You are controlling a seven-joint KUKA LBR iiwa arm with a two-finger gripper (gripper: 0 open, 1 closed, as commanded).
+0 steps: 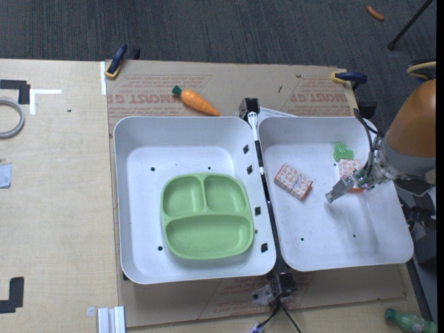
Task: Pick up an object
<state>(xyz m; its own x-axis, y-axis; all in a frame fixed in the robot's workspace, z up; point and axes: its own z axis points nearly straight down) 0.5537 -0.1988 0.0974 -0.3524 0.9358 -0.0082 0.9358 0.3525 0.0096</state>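
Note:
My gripper (340, 189) hangs low over the right bin (347, 248), near its right wall, with the grey arm and its orange band coming in from the right. A small pink patterned box (293, 181) lies flat just to the gripper's left, apart from it. A green item (342, 150) and a pale packet (347, 166) lie right behind the gripper. A bit of red-orange (355, 189) shows close under the wrist; I cannot tell what it is.
The left bin (139, 186) holds a green divided plate (207, 216). A toy carrot (196, 101) lies on the cardboard behind the bins. Clamps (116, 60) grip the cardboard's back corners. A green bottle (409, 319) lies on the floor at the lower right.

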